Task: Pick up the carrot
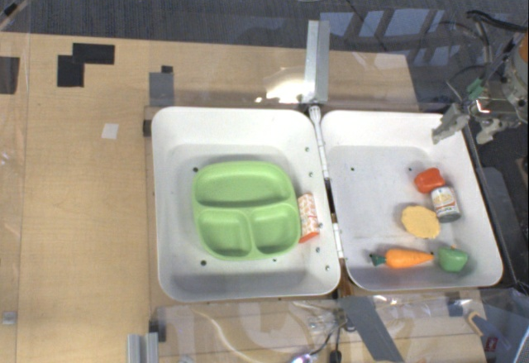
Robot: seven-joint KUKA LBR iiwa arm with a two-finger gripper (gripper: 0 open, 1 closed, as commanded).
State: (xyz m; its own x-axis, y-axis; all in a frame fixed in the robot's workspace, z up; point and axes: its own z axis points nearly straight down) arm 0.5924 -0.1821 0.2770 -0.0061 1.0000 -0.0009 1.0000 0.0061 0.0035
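Note:
The carrot [405, 258] is orange with a dark green stalk end pointing left. It lies flat near the front wall of the right bin [364, 188]. My gripper [468, 125] hovers over the bin's far right corner, well behind the carrot and apart from it. Its two grey fingers stand open with nothing between them.
Beside the carrot's right end lies a green piece [453, 259]. Behind it are a yellow round piece [421, 222], a small labelled jar [445, 203] and a red piece [429, 180]. The left bin [165, 188] holds a green divided plate [246, 208] and a small packet [307, 217].

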